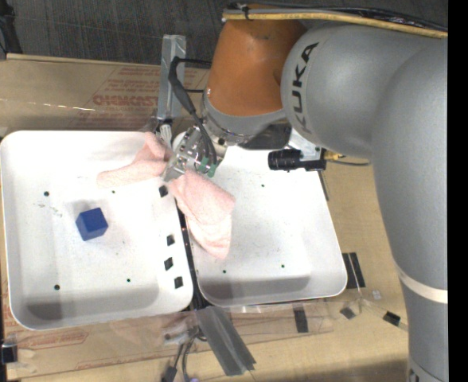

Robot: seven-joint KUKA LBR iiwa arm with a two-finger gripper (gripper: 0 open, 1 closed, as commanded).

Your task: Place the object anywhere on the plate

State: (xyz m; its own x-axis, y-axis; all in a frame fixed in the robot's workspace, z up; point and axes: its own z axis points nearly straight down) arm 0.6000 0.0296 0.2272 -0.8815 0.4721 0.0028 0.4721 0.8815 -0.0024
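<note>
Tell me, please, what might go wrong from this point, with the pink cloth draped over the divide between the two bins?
1. The pink cloth lies across the rims of both the left bin and the right bin, so a lift may drag it against the rims or let it slip free.
2. The gripper sits close above the rims where the bins meet and might strike them if it descends.
3. The blue cube lies far from the gripper, so it may go unhandled.

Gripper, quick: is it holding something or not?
Gripper: sits at the pink cloth draped over the divide between the bins; whether it grips the cloth cannot be told.
</note>
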